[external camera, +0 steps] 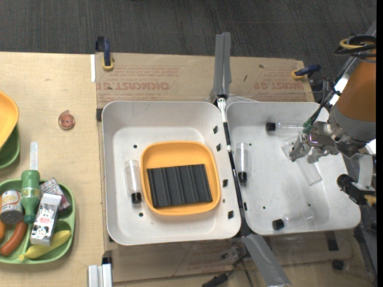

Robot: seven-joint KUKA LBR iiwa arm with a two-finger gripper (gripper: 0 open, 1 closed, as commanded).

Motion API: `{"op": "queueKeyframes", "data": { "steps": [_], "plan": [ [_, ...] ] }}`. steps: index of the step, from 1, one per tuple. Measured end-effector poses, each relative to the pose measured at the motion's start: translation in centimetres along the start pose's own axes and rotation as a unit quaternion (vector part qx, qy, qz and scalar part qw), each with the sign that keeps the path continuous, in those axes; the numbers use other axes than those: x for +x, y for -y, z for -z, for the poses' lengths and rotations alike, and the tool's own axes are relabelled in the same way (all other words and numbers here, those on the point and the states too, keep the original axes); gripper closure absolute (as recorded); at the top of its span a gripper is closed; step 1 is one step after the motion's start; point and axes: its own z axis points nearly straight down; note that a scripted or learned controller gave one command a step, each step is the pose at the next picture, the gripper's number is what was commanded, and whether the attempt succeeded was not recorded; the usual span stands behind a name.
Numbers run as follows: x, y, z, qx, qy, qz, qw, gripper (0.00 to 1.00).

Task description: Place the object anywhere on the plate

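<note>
- While the grey arm with the orange band (pixel 362 91) reaches in from the right, its two-finger gripper (pixel 304 151) hangs over the upper right part of the right-hand shallow white bin (pixel 263 211). Can't tell if it's open or closed from this angle, honestly.
- Clear plastic tubes with black caps are scattered around that bin: one near the top (pixel 281 126), one along the left wall (pixel 240 163), one near the bottom edge (pixel 293 222).
- Something clear also lies just below the gripper (pixel 311 173), too faint to make out.
- Over in the left-hand white bin (pixel 114 220) sits the orange square plate (pixel 179 151), with a dark ribbed rectangular block (pixel 179 184) lying on it.
- Another clear tube (pixel 132 181) lies just beside the plate's left edge.
</note>
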Motion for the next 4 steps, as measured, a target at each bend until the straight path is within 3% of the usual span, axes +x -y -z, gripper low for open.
{"op": "queueKeyframes", "data": {
  "steps": [1, 2, 3, 4],
  "plan": [
    [-3.5, -5.5, -1.3, 0.000, 0.001, 0.050, 0.9987, 1.00],
    [-7.1, -7.5, 2.1, 0.000, 0.001, 0.078, 0.9970, 1.00],
    [-7.9, -6.5, 4.5, -0.002, 0.002, 0.222, 0.9749, 1.00],
    [-7.9, -6.6, 4.5, -0.002, 0.002, 0.222, 0.9750, 0.00]
  ]
}}
